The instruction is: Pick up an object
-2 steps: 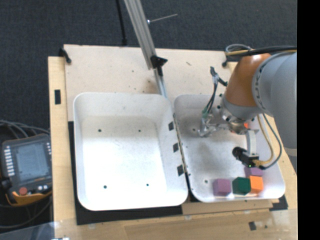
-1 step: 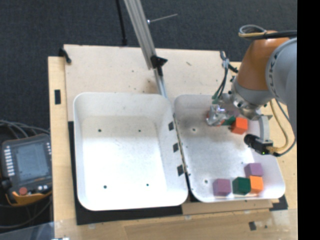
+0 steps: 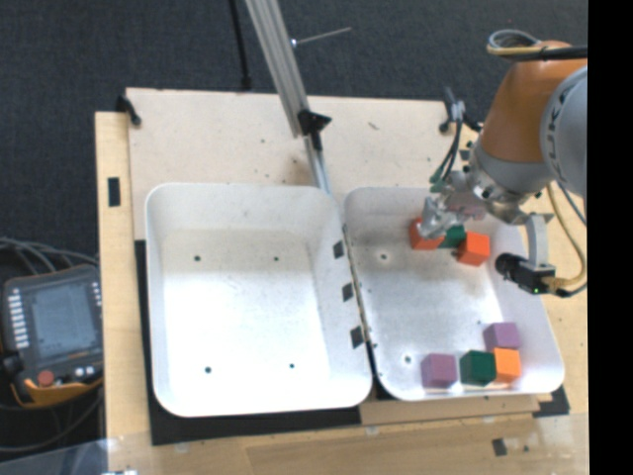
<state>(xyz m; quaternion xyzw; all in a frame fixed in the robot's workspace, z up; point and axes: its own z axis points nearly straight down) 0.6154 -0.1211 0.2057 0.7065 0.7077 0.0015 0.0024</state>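
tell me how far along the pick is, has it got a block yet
Done: the arm has reached into the right bin, with the claw low over a cluster at the far end. In hand: it sits right at the red block, beside a green block and an orange block, but a grip cannot be confirmed. Left: closing on a block and lifting it; nothing looks raised off the bin floor.
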